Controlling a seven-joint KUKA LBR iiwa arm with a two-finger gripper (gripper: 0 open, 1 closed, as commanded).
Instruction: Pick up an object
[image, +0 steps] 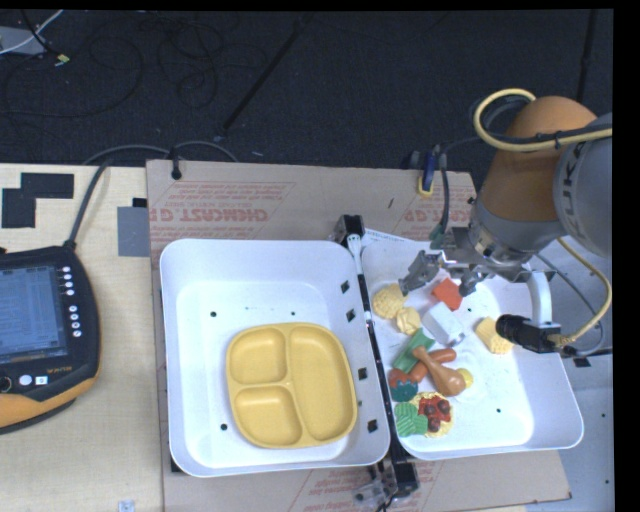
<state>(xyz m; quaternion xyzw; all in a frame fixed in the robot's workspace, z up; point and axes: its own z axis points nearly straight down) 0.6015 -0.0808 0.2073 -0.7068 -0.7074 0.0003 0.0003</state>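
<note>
The small orange-red plastic toy piece (447, 294) lies in the upper middle of the right-hand shallow white bin (545, 415), right of the frame's centre. The two-finger gripper (443, 280) hangs directly over it with its fingers spread wide, one on each side of the piece and neither pressing on it, so the claw is released. Whether the piece rests on the bin floor or is lifted a little cannot be told.

Just below it lies a white rectangular block (443, 325). To the left are two pale yellow toy food pieces (388, 300), and to the right another yellow piece (491, 335). Lower down are a brown toy drumstick (447, 374), a green toy vegetable (412, 351) and a red and yellow piece (435, 412).

The left white bin (190, 300) holds a yellow divided plastic plate (290, 385). Both bins sit on a sheet of brown cardboard (260, 200). A handheld control tablet with an orange underside (35, 325) lies at the frame's left edge.
</note>
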